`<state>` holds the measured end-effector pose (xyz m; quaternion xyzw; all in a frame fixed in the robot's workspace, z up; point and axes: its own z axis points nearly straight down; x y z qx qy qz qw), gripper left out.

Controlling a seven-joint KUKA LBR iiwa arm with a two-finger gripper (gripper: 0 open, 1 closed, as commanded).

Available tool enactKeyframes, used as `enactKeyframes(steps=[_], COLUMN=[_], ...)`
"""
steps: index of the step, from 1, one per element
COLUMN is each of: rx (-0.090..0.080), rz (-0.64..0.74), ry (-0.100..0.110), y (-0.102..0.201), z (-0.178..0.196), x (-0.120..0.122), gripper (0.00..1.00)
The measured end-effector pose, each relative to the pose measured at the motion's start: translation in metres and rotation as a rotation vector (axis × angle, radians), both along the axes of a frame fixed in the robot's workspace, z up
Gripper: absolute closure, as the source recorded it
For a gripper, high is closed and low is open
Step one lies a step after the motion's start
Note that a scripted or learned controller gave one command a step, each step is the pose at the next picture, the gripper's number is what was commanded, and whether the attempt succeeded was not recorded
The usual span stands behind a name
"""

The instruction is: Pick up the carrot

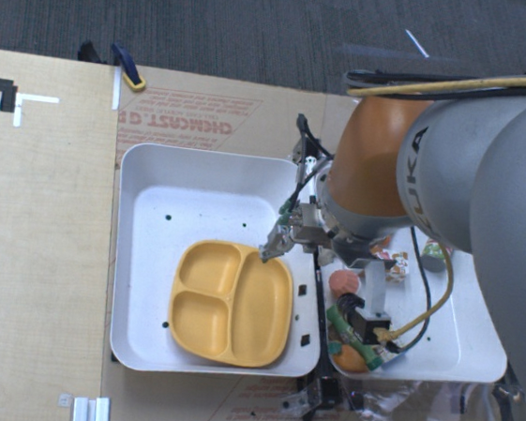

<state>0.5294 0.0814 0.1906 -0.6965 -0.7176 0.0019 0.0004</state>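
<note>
One small orange carrot (352, 358) with a green top lies half-hidden among clutter in the right white bin (473, 356), while the gripper (273, 246), its grasp unreadable, hangs over the yellow divided plate (232, 302).

The carrot (352, 358) (orange, with a green top) lies at the right bin's near edge.

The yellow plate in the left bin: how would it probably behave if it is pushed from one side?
The yellow plate looks moulded and stiff, with three compartments, so it probably keeps its shape. It lies low and flat on the left bin, so it would likely slide, not tip.
</note>
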Motion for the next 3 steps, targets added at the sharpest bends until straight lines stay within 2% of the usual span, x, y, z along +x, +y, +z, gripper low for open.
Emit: enactKeyframes(steps=[1, 2, 3], rx=[0.004, 0.025, -0.004], rz=[0.044, 0.038, -0.198], ry=[-0.011, -0.020, -0.014], y=[0.048, 0.059, 0.080], z=[-0.097, -0.086, -0.086], x=[-0.027, -0.024, -0.026], gripper=[0.00, 1.00, 1.00])
